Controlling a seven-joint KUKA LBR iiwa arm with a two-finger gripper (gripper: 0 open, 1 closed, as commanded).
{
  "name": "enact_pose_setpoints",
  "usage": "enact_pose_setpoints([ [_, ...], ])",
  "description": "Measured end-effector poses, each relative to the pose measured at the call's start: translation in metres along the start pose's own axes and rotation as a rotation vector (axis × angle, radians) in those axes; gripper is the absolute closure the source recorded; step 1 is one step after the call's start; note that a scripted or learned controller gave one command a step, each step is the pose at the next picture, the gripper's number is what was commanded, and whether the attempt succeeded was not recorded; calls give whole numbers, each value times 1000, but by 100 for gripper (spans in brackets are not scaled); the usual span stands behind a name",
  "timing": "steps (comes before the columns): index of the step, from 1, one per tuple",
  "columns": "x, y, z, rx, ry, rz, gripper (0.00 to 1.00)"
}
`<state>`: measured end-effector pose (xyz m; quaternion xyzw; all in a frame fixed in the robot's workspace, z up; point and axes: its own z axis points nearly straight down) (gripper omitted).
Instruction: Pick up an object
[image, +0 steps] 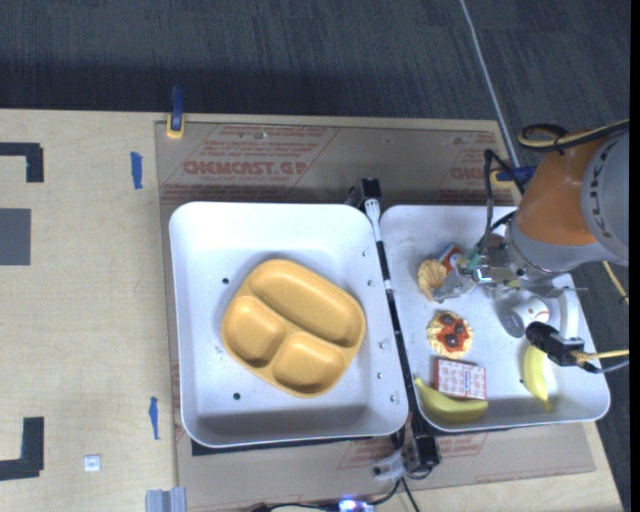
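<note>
While my claw (462, 272) hangs in the right bin (590, 405), can't tell open/shut. Nearby: pastry (433, 275), pizza toy (449, 333), red carton (461, 379), 2 bananas (449, 400). Left bin (190, 300): yellow tray (291, 326).

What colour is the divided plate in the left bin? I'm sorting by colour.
Yellow-orange plate, seen in the camera view.

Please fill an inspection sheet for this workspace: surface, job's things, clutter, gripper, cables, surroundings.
Surface: wooden bench with two white bins; left bin, right bin.
Job's things: in the right bin, pastry-like toy, round red-topped item, small carton, two bananas.
Clutter: yellow divided tray in the left bin.
Gripper: gripper low over the right bin, beside the pastry-like toy; finger state unclear.
Cables: black cables at the bench's front edge.
Surroundings: dark carpet; blue tape marks.
</note>
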<state>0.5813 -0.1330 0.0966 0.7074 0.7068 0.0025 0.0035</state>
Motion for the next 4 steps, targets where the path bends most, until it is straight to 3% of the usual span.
enact_pose_setpoints([
  [2, 33, -101, 10, 4, 1, -1, 0],
  [3, 33, -99, -1, 0, 0, 0, 100],
  [4, 113, -83, -89, 6, 2, -3, 100],
])
